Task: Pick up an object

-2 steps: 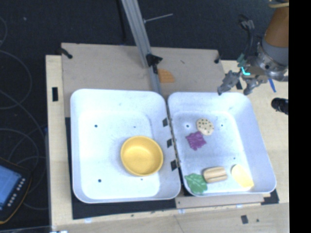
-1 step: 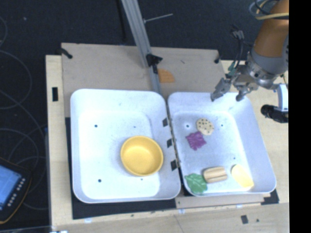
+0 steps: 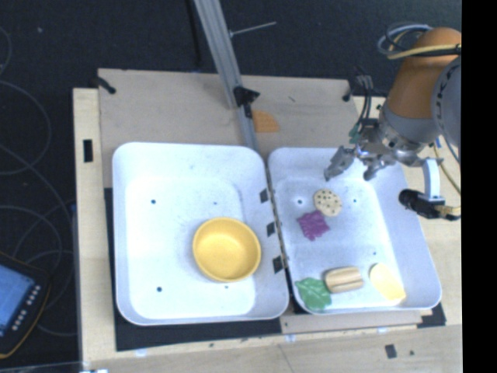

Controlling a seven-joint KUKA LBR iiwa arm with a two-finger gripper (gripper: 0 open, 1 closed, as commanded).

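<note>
Gripper (image 3: 354,164) hovers at 12 o'clock of right bin (image 3: 411,231), fingers released, holding nothing | nearest target: spotted cookie (image 3: 328,202), round, no long axis, purple piece (image 3: 313,225) just beside at 7 o'clock | bread roll (image 3: 343,279) lies 9-to-3 | risk: fingers clip both, or slip off the flat cookie.

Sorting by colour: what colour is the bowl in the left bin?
Yellow: the bowl shows plainly in the camera view.
</note>
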